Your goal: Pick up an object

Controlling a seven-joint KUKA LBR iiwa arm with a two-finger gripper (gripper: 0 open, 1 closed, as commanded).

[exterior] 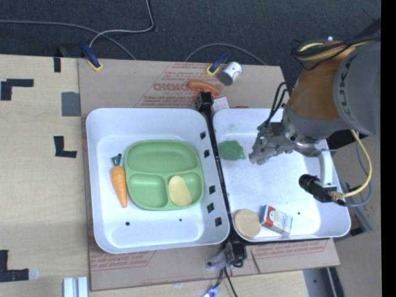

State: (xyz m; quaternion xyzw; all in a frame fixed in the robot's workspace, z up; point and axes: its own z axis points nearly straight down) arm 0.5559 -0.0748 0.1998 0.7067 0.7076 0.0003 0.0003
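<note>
1. White plastic forms the 2 shallow bins: the left bin (99,129) and the right bin (309,228) sit side by side on the bench, touching along a clipped middle seam.
2. Grey with an orange band, the arm (322,91) reaches in over the right bin.
3. Filling much of the left bin, the green divided tray (162,156) carries a pale yellow piece (180,191) in its lower right compartment.
4. The carrot (119,185) lies just beside the tray's left edge.
5. The gripper (258,154) hangs over the right bin's upper left part; whether its tips are spread or pressed together cannot be told at this angle, and nothing is seen between them.
6. The small green object (232,150), the likeliest target, lies on the right bin's floor near the seam, just left of the gripper. It looks light, flattish and possibly soft, so a low pinch across its narrow width seems wise; it may skid on the smooth floor.
7. Near the front wall lie a round tan disc (247,223) and a small red and white box (275,220).
</note>
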